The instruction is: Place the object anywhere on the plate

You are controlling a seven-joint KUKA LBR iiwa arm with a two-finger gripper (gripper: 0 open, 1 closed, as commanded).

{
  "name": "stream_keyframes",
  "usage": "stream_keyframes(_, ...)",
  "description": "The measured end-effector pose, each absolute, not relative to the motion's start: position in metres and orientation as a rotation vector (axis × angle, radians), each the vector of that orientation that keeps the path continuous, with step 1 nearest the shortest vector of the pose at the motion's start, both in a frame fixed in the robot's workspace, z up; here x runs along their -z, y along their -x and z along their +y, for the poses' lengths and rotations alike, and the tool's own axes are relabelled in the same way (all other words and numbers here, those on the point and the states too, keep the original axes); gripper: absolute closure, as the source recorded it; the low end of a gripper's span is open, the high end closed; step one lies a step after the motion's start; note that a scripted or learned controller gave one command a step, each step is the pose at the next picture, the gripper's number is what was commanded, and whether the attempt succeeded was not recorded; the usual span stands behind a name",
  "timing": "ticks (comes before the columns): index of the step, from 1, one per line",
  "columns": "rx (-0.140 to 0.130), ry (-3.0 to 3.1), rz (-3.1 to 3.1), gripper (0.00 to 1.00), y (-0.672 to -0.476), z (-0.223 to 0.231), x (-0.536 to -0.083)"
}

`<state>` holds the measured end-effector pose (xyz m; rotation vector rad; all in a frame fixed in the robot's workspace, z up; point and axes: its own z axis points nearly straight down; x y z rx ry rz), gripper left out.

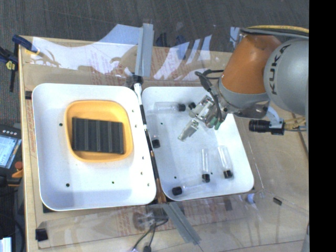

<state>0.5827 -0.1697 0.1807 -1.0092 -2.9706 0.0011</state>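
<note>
your jaws (190,130) hang over the right bin (239,146); you cannot tell whether they are spread or pinching. below and to their right lie two clear tubes (206,164), black-capped and untouched. pick one, descend squarely across its width and close. far to the left of the jaws the yellow plate (100,109) waits in the left bin (47,156).

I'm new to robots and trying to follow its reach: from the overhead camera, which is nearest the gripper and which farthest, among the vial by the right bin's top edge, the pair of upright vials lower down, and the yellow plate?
1. Vial by the top edge, just left of the gripper, in the right bin.
2. Pair of vials, below the gripper, toward that bin's lower right.
3. Yellow plate, in the left bin.
</note>
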Motion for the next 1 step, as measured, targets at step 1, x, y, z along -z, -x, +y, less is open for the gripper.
stream_keyframes(1, 0.001, 0.440, -3.108, 0.00, -0.5571, -0.2107, -0.1400)
